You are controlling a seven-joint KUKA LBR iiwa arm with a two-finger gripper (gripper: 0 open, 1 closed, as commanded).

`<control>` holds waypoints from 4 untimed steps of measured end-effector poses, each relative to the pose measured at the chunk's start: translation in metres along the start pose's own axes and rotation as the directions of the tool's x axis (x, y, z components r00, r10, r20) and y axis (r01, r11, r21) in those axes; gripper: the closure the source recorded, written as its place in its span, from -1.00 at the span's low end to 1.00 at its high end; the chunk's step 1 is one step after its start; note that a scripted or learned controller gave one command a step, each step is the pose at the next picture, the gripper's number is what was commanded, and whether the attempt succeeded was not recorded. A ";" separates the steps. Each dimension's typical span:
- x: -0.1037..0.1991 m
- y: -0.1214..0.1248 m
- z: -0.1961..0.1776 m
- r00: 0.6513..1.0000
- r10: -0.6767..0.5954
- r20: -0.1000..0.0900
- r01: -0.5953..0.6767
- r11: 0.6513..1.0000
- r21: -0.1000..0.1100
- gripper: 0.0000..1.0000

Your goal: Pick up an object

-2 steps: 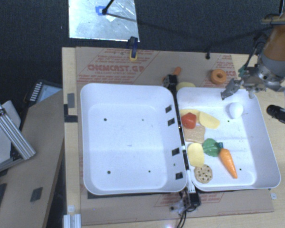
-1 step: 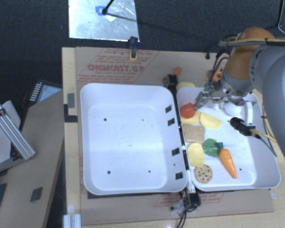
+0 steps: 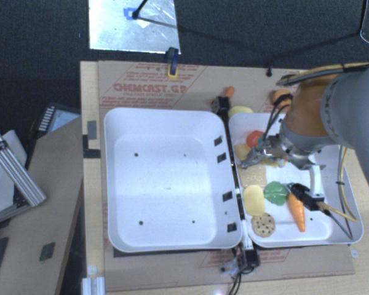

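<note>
Hand point(image 3: 253, 158) is low in the right bin point(image 3: 341, 229), near its left wall, metal fingers reaching toward the divider between the bins; can't tell if it's open or closed, and nothing shows between the fingers, so no grasp is confirmed. Risks: the fingers sit very close to the bin wall and the red tomato-like piece point(image 3: 254, 138), so closing here could pinch the wall or shove the red piece aside instead of trapping it; the toys are crowded, so a descent could land between two and push both away; the round smooth ones could squirt out of a two-finger pinch. The cable point(image 3: 338, 211) trailing over the right bin could snag the carrot on retreat. Containers: left bin point(image 3: 166, 177) shows bare white floor with a few small holes. The right bin holds all the candidates: the red piece just beside the hand, a pale yellow item point(image 3: 240, 111) at the far edge, an orange item point(image 3: 281, 96) near the arm, a yellow potato-like piece point(image 3: 254, 199), a green leafy piece point(image 3: 275, 193) touching it, a carrot point(image 3: 296, 212) to the right, and a chocolate-chip cookie point(image 3: 263, 225) at the near corner. Both bins rest on a cardboard sheet point(image 3: 147, 85) on the desk.
</note>
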State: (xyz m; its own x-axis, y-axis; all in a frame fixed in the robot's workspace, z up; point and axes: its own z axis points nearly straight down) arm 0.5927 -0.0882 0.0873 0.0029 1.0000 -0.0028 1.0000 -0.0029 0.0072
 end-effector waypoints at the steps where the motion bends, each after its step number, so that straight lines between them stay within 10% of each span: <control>1: 0.077 -0.026 -0.074 1.000 -0.003 -0.002 0.003 1.000 0.008 -1.00; 2: 0.085 -0.025 -0.085 1.000 -0.012 -0.017 0.012 1.000 0.011 1.00; 3: 0.073 0.035 -0.212 1.000 -0.008 -0.001 0.008 1.000 -0.011 1.00; 4: 0.074 -0.087 -0.139 1.000 -0.002 -0.005 0.002 1.000 0.021 1.00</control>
State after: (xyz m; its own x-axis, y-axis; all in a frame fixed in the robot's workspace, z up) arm 0.5048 -0.0135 0.2251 0.0011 1.0000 0.0020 0.9999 -0.0011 -0.0140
